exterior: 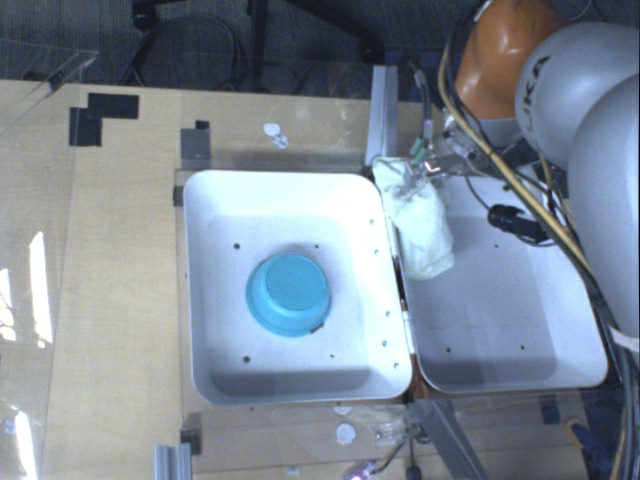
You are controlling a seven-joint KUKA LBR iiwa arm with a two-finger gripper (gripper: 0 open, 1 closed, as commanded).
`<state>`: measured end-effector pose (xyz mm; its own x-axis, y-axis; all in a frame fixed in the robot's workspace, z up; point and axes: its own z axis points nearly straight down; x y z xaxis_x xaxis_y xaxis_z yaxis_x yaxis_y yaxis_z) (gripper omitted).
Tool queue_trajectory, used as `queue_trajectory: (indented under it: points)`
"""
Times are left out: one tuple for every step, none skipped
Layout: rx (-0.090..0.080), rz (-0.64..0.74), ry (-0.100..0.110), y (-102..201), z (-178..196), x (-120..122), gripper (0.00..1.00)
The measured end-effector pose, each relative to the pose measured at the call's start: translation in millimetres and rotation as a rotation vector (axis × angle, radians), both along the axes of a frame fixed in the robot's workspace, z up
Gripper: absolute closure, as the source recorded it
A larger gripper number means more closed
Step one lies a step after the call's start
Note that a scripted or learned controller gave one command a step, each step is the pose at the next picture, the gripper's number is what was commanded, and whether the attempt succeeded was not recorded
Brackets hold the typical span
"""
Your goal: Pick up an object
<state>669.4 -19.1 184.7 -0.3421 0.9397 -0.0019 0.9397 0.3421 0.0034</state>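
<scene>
A crumpled white cloth (423, 230) hangs over the left edge of the right bin (520, 363), bunched at its top and drooping downward. My gripper (415, 168) is at that bunched top, near the bin's far left corner, with its fingers pinched on the fabric. The cloth looks lifted, its lower end just above the bin floor. A blue bowl (290, 293) sits upside down in the middle of the left bin (215, 228), well apart from the gripper.
The grey arm with its orange band (500, 48) fills the upper right, over the right bin's far side. Black cables (515, 223) trail from the wrist above that bin. A metal post (381, 108) stands behind the divider between the bins.
</scene>
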Motion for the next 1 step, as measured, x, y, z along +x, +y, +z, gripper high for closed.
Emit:
queue_trajectory:
  points:
    - [-0.001,0.007,-0.004,1.6,10.8,1.3,1.0]
